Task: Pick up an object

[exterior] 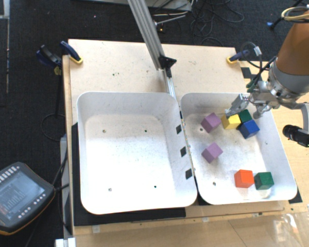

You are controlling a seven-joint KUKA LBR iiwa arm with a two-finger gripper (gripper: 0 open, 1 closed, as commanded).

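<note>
Two-finger metal gripper [245, 107] low over small yellow cube [230, 121] and blue cube [249, 128]; jaw state impossible to tell. Best centred on one cube before closing.

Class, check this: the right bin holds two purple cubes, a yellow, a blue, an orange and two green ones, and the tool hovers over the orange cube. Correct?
Not quite. In the camera view the tool hovers by the yellow cube and the blue cube, not the orange cube. The rest stands.

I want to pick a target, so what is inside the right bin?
The right bin holds two purple cubes, a yellow cube, a blue cube, an orange cube and a green cube. The hand hides part of another green block.
</note>
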